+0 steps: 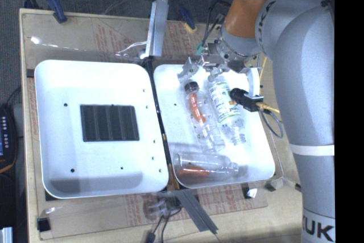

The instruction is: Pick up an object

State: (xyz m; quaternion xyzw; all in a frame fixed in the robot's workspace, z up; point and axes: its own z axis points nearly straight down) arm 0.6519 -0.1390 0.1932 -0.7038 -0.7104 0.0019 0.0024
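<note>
Where "KUK" reads on the arm [310, 122], claw [206, 67] over labelled bottle [223, 102], grip state untellable.

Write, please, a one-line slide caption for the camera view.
KUKA arm's claw poised over the right bin of clear plastic bottles; left bin holds a dark ribbed panel.

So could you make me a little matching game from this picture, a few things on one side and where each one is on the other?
Things:
1. dark ridged panel
2. bottle with a white label
3. clear bottle with orange inside
4. tool

Places:
A. lying along the right bin's near edge
B. over the right bin's far edge
C. middle of the left bin
D. upper middle of the right bin

Pairs: 1-C, 2-D, 3-A, 4-B
</note>
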